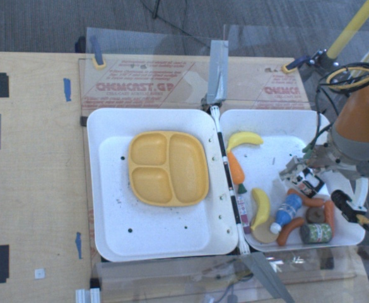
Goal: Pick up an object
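the gripper (pixel 299 174) hung low over the right bin (pixel 285 145), near that bin's right-hand side, with the grey wrist and orange band of the arm (pixel 356 122) above it at the edge of the view. whether it was open or closed could not be told; nothing was plainly held in it.

the pickable things lay crowded in the near half of the right bin. just below and slightly left of the gripper lay a small blue-and-white bottle (pixel 287 209), its long axis tilted, running from upper right to lower left. beside it on the right were a dark brown ring-shaped piece (pixel 314 216), a green can (pixel 316 233) on its side, and orange sausage-like pieces (pixel 289 230). farther left a yellow banana-like piece (pixel 260 208) ran nearly along the bin's depth, an orange carrot (pixel 235 166) lay by the divider, and another banana (pixel 244 139) lay across the far part.

the closest candidate seemed to be the bottle, toward the near edge from the gripper, so a short move toward the camera side and down looked likely. a grasp across its tilted axis would probably suit best, though the tight neighbours could crowd it.

the left bin (pixel 108 219) held a yellow divided plate (pixel 169 168), well apart. both bins sat on the table (pixel 33 169).
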